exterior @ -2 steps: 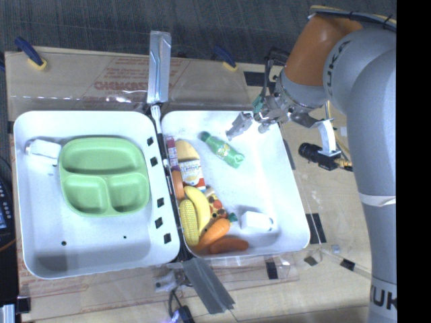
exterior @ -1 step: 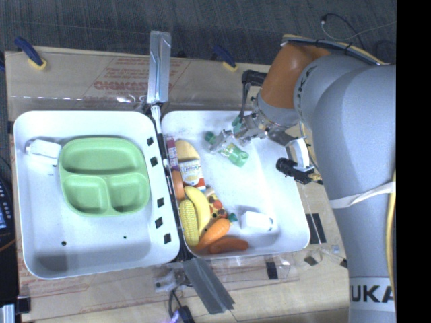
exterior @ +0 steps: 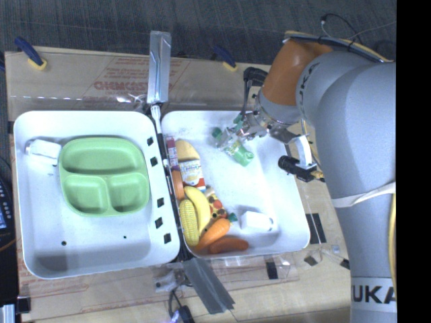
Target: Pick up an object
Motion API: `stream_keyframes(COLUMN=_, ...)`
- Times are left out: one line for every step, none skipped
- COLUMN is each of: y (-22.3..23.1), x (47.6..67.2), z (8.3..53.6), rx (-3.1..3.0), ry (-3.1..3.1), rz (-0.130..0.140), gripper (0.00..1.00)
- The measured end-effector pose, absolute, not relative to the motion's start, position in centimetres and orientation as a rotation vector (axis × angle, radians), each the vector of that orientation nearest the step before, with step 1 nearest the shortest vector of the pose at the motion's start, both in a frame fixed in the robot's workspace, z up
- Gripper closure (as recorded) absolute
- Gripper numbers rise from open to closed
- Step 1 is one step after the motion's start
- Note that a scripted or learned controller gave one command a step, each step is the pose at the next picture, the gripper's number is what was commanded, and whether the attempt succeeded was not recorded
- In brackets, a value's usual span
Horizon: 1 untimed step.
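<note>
Single overhead view. Arm (exterior: 350, 147) enters from the right, orange band (exterior: 289, 69) above the wrist, and is bent down over the far part of the right bin (exterior: 283, 200). Claw (exterior: 244, 128) sits low above the bin floor, near the back wall. It is mixed up with a small cluster of green and clear items (exterior: 234, 143), possibly wrapped or plastic pieces; too cluttered to resolve. Cannot tell how far the claw is spread, or whether anything is between its tips.

Right bin contents, along its left wall from back to front: a bottle with a red-and-white label (exterior: 189, 167), a banana (exterior: 199, 204), a corn cob (exterior: 188, 222), a carrot (exterior: 215, 233), and a red-orange long item (exterior: 229, 245) at the front edge. A white cup-like object (exterior: 256, 221) lies just right of the carrot.

Left bin (exterior: 40, 247) holds a green divided tray (exterior: 104, 173) and a small white object (exterior: 44, 149) at its far left corner.

Both bins rest on the desk (exterior: 81, 79), with blue clamps (exterior: 30, 51) at the back.
</note>
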State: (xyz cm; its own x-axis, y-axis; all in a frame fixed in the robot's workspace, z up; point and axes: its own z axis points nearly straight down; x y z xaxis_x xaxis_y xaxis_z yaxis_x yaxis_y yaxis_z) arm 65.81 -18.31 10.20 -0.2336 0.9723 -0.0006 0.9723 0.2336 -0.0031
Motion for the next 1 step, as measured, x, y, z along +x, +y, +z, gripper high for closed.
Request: stream_keyframes(y=-12.97, x=65.77, z=19.67, rx=-2.133, ry=-2.307, rz=0.0, gripper=1.0)
